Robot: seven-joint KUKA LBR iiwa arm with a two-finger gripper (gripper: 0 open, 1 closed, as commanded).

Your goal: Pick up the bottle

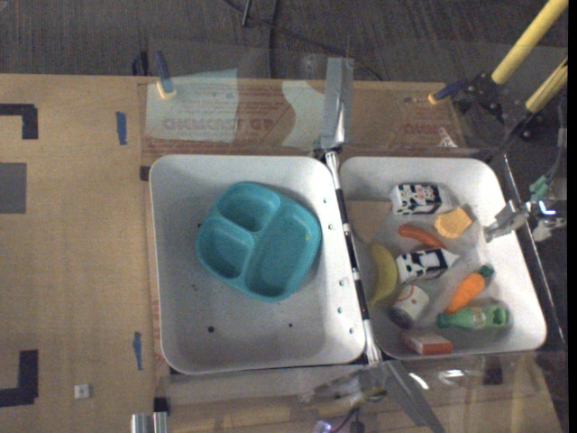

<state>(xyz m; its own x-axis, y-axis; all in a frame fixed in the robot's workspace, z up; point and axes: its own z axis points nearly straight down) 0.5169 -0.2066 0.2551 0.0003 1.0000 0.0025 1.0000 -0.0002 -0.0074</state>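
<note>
1. While we look down on the bench, we see two white bins side by side: the left bin (171, 242) bears a teal divided plate (259, 239), and the right bin (514, 242) holds a scatter of small things
2. We find the bottle (474, 317), green and clear, lying on its side near the right bin's front right corner, cap end pointing left
3. Just above the bottle lies a toy carrot (469, 290), tilted; to the bottle's left we see a small white cup (409, 304), and just in front, a small red and white box (427, 343)
4. Further back we count two black-and-white cartons (416, 198) (424, 264), a yellow banana (385, 273), an orange block (453, 222) and a red sausage (421, 236)
5. At the bin's right rim we see the gripper (507, 221), a pale metal part reaching inward; we cannot tell how far its fingers are parted, and nothing shows between them
6. We place the bottle well apart from the gripper, nearer the front of the bin and slightly left of it, not touching it
</note>
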